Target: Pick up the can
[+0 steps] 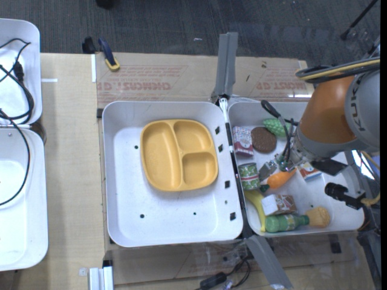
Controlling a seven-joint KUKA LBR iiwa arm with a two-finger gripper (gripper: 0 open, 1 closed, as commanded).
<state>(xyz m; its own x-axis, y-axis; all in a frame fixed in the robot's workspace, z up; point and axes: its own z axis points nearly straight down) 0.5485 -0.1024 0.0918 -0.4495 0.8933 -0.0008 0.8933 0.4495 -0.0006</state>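
A: Where is the can point(248, 176) located?

B: In the right bin point(357, 222), toward its left wall, at mid-height of the frame right of centre. It appears to lie on its side, green-and-white label up, long axis roughly top-to-bottom in the frame, though the tilt can't be told for sure.

A: And the end effector point(284, 161)?

B: It is seen low over the same bin, to the right of the can and slightly higher in the frame, under the orange band of the arm point(326, 116). Whether it is apart or together cannot be told; the tip is lost against clutter. Nothing is seen clamped.

A: So the move needed?

B: A short shift to the frame's left and a bit down is judged necessary. The can is near but not touched.

A: Clearance?

B: Tight. The can is flanked by a red packet point(242, 141) above, a carrot point(281, 178) just to its right, a banana point(256, 202) just below. The bin's left wall is close on the far side, so little room is left for a finger there. A brown disc point(263, 139) sits up-right, clear of the path.

A: Left bin point(121, 162)?

B: Holds a yellow divided plate point(179, 154); not involved. The desk point(66, 132) around is irrelevant to the approach.
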